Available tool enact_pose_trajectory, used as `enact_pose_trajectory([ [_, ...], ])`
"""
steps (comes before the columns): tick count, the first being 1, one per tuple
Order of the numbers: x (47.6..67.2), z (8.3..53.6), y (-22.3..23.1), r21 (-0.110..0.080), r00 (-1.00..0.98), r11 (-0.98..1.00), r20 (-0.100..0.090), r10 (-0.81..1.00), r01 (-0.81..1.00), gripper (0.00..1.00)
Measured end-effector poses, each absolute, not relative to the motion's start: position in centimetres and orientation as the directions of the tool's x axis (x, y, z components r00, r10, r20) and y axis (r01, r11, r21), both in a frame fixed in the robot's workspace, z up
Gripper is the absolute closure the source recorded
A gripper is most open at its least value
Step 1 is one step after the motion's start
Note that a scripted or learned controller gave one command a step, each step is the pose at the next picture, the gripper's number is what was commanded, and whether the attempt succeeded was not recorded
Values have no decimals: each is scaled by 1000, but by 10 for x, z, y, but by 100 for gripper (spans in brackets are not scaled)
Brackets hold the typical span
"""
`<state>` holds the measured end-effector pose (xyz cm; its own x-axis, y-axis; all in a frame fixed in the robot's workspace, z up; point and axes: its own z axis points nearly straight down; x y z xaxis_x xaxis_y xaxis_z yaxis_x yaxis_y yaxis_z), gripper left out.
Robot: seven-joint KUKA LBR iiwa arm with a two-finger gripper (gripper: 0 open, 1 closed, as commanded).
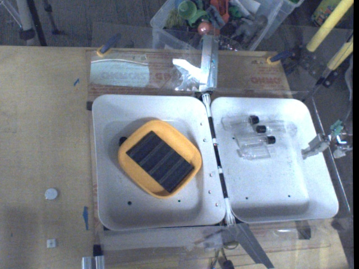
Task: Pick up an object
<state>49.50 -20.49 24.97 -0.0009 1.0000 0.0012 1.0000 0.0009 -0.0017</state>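
Observation:
A yellow square object with a dark ribbed panel on top lies tilted in the left bin, left of that bin's middle. In the right bin, three clear plastic vials with black caps lie close together in the far half. The caps point to the right and toward the back.
A clear tub of colourful toys stands behind the bins. A metal bracket and crumpled plastic lie on the cardboard at the back. A small metal clamp sits at the right bin's right rim. A grey disc lies on the bench at left.

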Motion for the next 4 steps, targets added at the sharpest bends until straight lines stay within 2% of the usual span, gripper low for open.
enact_pose_trajectory([
  [1, 524, 109, -117, -1, 27, -27, 1, 1000, 1000, 0],
  [2, 531, 302, -153, 1, 208, -208, -1, 978, 978, 0],
  [3, 501, 164, -141, -1, 163, -163, 0, 987, 987, 0],
  [4, 547, 184, -57, 0, 94, -94, 0, 996, 996, 0],
])
